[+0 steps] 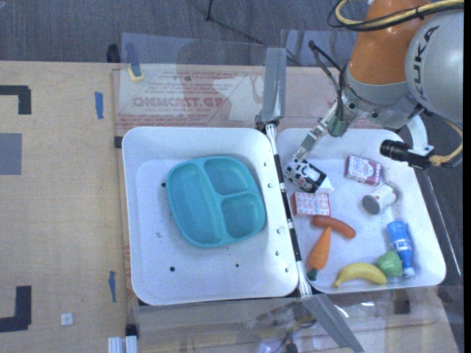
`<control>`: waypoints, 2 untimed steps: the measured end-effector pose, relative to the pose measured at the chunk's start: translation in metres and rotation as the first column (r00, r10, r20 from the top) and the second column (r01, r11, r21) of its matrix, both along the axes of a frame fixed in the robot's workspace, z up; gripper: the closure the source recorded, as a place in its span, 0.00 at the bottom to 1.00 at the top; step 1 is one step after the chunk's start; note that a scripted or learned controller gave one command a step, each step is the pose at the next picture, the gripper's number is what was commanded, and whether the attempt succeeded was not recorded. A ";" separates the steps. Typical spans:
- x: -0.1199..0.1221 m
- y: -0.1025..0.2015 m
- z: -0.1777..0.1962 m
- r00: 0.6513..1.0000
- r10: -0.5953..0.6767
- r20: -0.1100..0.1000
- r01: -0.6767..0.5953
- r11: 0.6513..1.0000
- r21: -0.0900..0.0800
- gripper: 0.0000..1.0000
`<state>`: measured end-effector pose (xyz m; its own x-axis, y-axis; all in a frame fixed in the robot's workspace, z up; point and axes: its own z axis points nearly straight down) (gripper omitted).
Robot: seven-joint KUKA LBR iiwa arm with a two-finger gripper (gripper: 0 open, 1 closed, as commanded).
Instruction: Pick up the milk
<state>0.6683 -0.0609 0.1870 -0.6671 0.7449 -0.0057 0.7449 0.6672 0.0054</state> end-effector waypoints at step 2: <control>-0.030 0.022 -0.001 0.992 -0.124 0.000 0.124 0.992 0.001 0.00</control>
<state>0.6384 -0.0388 0.1861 -0.5693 0.8221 -0.0049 0.8221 0.5693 0.0058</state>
